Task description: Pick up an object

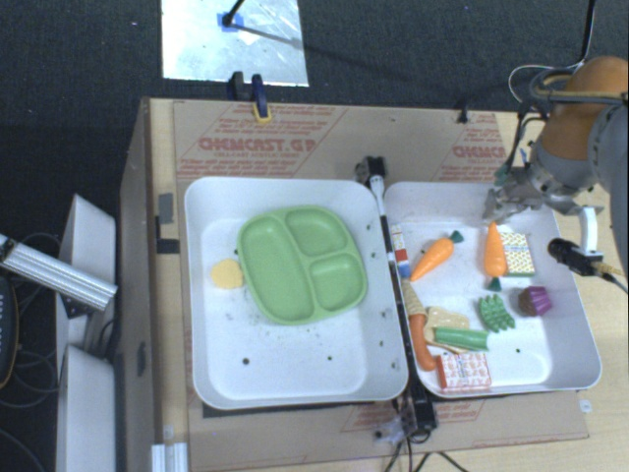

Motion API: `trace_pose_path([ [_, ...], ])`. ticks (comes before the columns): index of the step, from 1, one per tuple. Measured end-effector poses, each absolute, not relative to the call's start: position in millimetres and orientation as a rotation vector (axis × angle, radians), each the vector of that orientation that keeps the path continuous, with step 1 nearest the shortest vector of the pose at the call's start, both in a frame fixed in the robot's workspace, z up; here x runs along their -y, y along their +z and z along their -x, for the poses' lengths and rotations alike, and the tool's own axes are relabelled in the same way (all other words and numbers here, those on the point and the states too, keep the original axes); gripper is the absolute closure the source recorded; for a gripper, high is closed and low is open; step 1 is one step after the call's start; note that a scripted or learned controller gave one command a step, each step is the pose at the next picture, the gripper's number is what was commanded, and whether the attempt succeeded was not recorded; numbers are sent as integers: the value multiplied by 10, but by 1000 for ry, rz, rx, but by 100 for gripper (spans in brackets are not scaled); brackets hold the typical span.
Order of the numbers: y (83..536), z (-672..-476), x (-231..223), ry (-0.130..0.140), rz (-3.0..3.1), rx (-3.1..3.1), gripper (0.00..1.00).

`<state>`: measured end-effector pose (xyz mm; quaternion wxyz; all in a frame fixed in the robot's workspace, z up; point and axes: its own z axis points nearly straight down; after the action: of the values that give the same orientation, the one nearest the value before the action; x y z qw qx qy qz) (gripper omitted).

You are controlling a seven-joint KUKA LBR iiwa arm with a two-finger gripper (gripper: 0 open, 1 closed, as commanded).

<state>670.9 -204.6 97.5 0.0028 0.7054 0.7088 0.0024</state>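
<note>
Your gripper (503, 203) hovers at the right white bin's (570, 362) far edge, just above 1 orange plastic carrot (493, 250); its grip can't be told.

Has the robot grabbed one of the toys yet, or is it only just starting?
Only just starting, it seems. The gripper hangs at the right bin's far edge, with no toy seen between its fingers. The carrots, the purple toy and the rest lie in that bin. The green plate sits in the left bin. Reaching down, gripping and lifting are all left.
</note>
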Motion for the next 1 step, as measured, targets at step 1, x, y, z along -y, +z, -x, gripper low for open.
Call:
trace_pose_path([
  [1,974,-6709,2048,6,-2211,-2223,0],
])
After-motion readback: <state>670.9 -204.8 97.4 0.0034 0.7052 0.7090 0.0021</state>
